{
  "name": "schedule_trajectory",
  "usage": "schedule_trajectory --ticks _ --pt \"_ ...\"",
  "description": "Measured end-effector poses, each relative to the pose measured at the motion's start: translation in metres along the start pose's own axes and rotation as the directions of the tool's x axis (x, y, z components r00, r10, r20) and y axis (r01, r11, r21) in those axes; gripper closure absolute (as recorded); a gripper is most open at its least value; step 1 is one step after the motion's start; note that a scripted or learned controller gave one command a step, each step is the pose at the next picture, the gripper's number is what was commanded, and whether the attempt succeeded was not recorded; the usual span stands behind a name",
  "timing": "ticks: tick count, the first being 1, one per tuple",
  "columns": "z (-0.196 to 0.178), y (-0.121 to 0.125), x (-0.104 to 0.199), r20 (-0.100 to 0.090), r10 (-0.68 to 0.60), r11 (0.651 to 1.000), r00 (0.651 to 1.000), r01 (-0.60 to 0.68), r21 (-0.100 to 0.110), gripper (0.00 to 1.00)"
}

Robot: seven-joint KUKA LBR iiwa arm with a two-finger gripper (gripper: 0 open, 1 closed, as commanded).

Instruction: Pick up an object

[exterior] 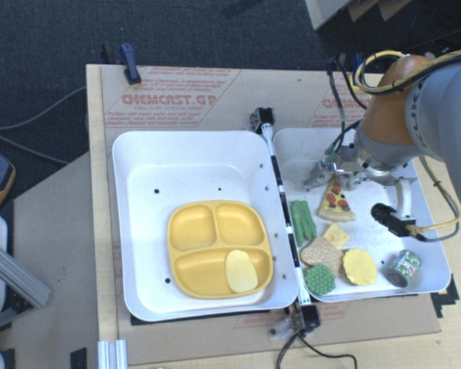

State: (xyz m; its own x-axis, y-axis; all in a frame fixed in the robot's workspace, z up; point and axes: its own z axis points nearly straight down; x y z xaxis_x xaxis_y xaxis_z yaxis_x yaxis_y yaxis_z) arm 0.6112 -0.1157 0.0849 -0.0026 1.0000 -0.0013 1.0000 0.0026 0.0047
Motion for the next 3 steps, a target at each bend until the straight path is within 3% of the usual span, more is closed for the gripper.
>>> schedule_trajectory --ticks 1,2,3 --pt "0.0 -0.024 0.004 -0.002 0.004 1.0 1.0 -0.004 0.008 0.0" --pt "-0.01 -0.022 0.004 -0.001 0.004 1.0 1.0 -0.004 0.004 1.0" --pt "-0.106 -0.059 0.088 -0.005 -0.006 1.0 1.0 0.006 -0.003 1.0"
